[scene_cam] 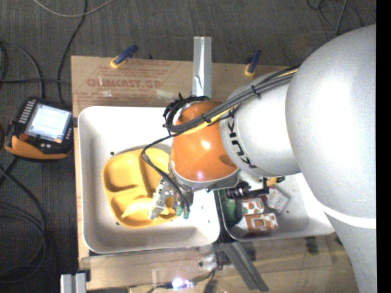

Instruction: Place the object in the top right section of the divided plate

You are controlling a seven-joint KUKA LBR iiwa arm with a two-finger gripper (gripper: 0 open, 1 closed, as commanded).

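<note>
A yellow divided plate [125, 177] lies in the left white bin [91, 163]. My gripper [169, 204] hangs over the plate's lower right part, below the orange wrist band [198, 148]. A pale yellowish object [135, 210] rests in the plate's lower section, just left of the gripper. The arm hides the plate's right side, and the gripper's tip is too cluttered to read.
The right bin [293, 221] holds several small items, among them a dark green object [229, 207] and a red-and-white package [256, 215]. The large grey arm covers most of that bin. A teach pendant [40, 130] lies left of the bench.
</note>
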